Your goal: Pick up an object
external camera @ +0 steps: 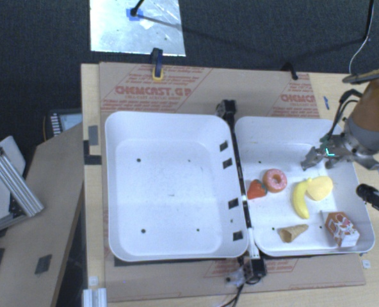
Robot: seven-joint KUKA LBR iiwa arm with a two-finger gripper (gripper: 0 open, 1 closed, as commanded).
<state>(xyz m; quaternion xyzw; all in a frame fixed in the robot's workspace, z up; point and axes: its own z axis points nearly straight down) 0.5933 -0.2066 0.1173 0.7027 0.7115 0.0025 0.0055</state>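
Objects in the right bin (266,133), one each: pink donut (276,180) mid-bin, red strawberry (257,189) touching it at 8 o'clock, yellow banana (299,201), yellow lemon-like fruit (319,187) against the banana, tan cone (292,233) at 6 o'clock, red-white box (341,228) at 4 o'clock. Left bin (170,123) is plain white. Gripper (320,155) hovers at 1 o'clock above the lemon-like fruit, fingers spread, pinching nothing.

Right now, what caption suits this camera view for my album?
Robot gripper hovers above toy food, a doughnut and banana, in the right bin.
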